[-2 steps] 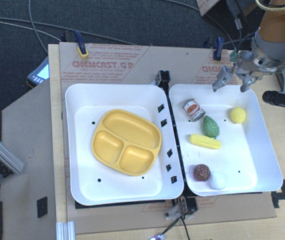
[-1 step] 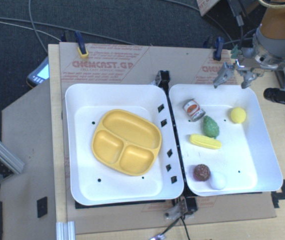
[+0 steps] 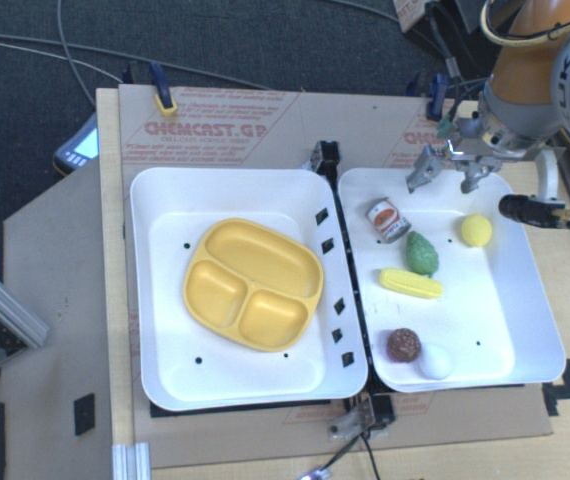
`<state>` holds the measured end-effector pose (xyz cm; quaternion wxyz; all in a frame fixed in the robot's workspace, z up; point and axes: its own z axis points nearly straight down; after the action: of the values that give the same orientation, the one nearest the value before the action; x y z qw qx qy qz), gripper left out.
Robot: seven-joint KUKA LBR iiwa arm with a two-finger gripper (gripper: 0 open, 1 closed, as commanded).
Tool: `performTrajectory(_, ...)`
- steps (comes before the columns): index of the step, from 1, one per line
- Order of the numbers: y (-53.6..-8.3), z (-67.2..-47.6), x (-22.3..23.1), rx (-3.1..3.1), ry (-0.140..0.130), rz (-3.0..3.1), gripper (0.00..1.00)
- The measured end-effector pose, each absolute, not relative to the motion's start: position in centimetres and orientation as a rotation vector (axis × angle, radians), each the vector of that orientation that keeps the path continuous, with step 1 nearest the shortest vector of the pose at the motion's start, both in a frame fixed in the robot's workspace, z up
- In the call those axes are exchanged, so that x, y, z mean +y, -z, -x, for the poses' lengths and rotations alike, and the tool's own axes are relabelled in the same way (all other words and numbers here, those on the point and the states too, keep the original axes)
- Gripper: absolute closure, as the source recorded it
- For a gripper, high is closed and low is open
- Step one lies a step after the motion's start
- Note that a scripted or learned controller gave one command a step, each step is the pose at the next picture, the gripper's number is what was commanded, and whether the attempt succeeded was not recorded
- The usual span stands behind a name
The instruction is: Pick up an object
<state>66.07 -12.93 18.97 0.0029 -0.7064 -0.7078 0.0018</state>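
Camera view: gripper (image 3: 450, 175) poised over right bin (image 3: 525, 298) far rim, jaws spread, nothing between.

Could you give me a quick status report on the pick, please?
Gripper open, over right bin's far edge, holding nothing. Can nearest, untouched. Nothing in the way.

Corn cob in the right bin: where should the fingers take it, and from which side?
Probably grip the corn cob across its narrow middle, coming straight down. It lies flat, long axis running left-right, with bare floor below it; the green vegetable crowds its upper side, so place that finger carefully.
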Motion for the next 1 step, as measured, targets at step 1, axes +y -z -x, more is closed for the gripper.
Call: performTrajectory(1, -12.62, -65.97, -12.58, -2.219, -0.007, 2.214, 0.0)
